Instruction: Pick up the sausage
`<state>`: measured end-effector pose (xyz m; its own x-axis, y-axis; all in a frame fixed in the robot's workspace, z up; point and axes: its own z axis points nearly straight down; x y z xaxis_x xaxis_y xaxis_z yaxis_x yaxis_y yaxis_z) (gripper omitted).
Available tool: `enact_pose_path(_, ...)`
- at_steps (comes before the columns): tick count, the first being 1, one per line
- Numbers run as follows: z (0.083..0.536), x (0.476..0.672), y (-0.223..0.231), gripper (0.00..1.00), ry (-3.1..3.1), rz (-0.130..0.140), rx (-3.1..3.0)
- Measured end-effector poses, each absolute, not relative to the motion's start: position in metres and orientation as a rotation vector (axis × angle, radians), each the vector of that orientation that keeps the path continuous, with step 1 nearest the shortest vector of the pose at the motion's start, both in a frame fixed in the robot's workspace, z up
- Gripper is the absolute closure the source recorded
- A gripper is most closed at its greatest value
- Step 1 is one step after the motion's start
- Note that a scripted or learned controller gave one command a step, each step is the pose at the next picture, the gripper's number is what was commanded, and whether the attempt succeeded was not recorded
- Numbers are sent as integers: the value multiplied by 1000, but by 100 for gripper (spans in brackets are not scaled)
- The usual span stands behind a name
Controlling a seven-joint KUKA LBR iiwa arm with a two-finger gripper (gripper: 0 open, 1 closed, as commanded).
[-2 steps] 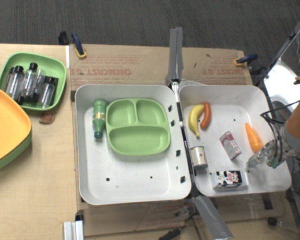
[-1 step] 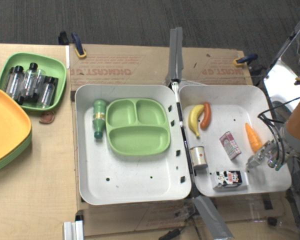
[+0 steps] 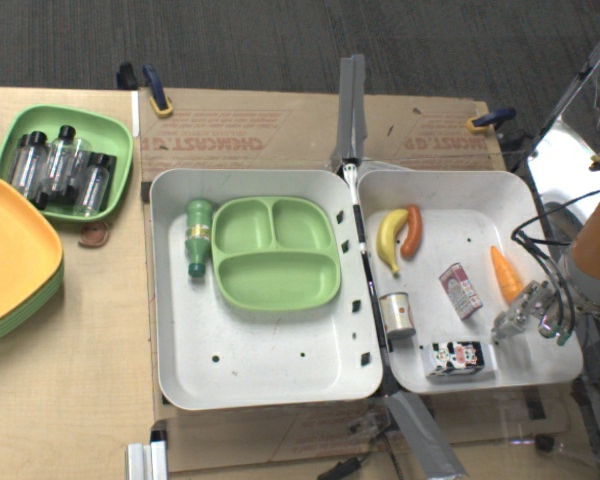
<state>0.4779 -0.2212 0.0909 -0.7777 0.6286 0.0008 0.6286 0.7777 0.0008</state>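
Gripper [image 3: 525, 313] is hanging low over the right bin [image 3: 540, 368], near its 4 o'clock edge, with nothing showing between its ends; how wide it is set I cannot tell, since the metal parts are blurring together against the white floor. Cables are looping just above and to its right.

Sausage [image 3: 411, 232] is lying in the same bin toward 11 o'clock, well apart from the gripper. Its long axis is running roughly from 12 to 6 o'clock, leaning slightly so the upper end is tipping toward 1 o'clock and the lower end toward 7.

Trouble is likely coming from the banana [image 3: 390, 240], which is lying just beside the sausage on its 9 o'clock side, seemingly touching along part of its length. A closing grip placed across both could be catching the banana instead, or squeezing the two together and letting the sausage slip out. There is open floor on the sausage's 3 o'clock side, but little or no gap at 9 o'clock, so a finger coming down there may be landing on the banana.

On the way over, the carrot [image 3: 506, 275] and small carton [image 3: 460, 290] are sitting between gripper and target, so a low sweep could be knocking them.
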Motion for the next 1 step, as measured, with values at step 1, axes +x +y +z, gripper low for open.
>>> enact_pose_path(1,91,478,-221,100,-3080,-2,-617)
